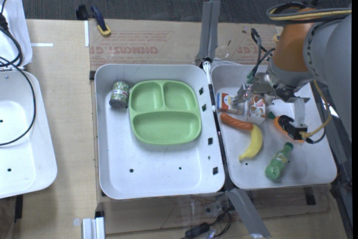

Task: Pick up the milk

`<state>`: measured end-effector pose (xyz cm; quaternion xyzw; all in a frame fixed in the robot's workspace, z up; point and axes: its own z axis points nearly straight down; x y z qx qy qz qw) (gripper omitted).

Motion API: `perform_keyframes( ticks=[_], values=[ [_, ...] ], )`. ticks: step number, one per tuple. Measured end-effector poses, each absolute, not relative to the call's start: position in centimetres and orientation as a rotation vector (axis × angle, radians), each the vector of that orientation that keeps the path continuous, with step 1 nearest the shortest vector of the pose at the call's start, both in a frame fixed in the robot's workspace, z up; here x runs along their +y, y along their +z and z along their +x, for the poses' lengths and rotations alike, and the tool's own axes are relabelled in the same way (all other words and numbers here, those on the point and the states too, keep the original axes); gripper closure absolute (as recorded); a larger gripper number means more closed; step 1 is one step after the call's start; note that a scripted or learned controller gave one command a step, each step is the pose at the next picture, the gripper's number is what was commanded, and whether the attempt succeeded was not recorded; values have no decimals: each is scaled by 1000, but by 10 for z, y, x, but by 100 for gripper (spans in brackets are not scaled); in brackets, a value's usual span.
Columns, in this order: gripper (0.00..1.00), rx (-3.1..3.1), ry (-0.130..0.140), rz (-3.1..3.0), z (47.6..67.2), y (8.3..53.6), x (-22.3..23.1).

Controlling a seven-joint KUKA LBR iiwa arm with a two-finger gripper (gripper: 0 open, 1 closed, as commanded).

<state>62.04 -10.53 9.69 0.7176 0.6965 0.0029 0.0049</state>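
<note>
So, near end of the right bin (313, 179): I saw a green bottle (278, 162) lying on its side, apart from the other things.
Just beyond it: a banana (251, 144) lay with its upper end close to a carrot (236, 122); I could not tell whether they touched.
Left bin (112, 176): a green divided plate (165, 112) sat near the middle, with a small can (118, 94) just beside its far left corner.
Task thing: the milk (257, 108) lay in the right bin, just behind the carrot, in the far left part, and resting on the bin floor as far as I could judge.
Arm end: the gripper (246, 93) was low over the carton, at or very near its top, with the arm reaching in from the right.
Grip: I could not tell whether it was apart or closed.
Done: I judged the approach made, since the gripper was at the milk and not at the carrot or banana.
Left: a sure closure on the carton and the lift clear of the bin; nothing showed the milk raised.
Risk: the carrot lay close by the carton, and I judged it might get nudged.
Far side: bare bench (145, 42) ran behind both bins.
</note>
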Motion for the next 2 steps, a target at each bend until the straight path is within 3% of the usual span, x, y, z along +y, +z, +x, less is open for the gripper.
perform_keyframes(
  ticks=[1, 2],
  values=[
    [100, 2180, 8, 2247, 621, 107, -107],
    [100, 2358, 5, 2065, 637, 96, -116]
  ],
)
